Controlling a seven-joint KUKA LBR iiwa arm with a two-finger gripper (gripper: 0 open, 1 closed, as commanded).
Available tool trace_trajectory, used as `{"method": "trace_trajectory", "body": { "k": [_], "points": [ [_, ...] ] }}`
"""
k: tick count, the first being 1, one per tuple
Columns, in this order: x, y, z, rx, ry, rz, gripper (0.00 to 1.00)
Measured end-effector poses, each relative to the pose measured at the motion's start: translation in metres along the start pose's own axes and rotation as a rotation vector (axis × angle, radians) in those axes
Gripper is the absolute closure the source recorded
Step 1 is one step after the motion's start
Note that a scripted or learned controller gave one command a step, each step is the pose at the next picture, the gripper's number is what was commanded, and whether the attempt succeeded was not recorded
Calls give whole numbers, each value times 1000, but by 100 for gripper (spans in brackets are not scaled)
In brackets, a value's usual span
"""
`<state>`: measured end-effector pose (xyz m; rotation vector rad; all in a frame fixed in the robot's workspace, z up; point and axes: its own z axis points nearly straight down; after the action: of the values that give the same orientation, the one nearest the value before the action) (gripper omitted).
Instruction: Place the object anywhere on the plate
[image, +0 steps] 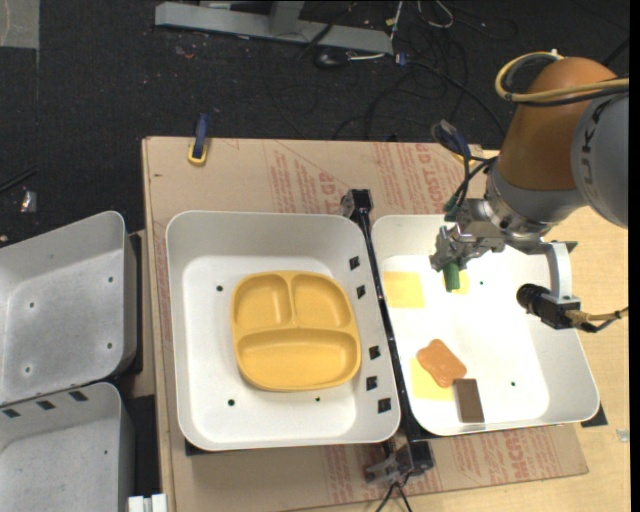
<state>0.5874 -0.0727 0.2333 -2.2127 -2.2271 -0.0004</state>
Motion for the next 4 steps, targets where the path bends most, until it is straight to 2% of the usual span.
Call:
{"method": "trace_trajectory", "body": {
  "k": [1,4],
  "points": [
    [50,-17,-9,0,0,-1,100],
    [197,-69,11,2,0,-1,100]
  ]
}}
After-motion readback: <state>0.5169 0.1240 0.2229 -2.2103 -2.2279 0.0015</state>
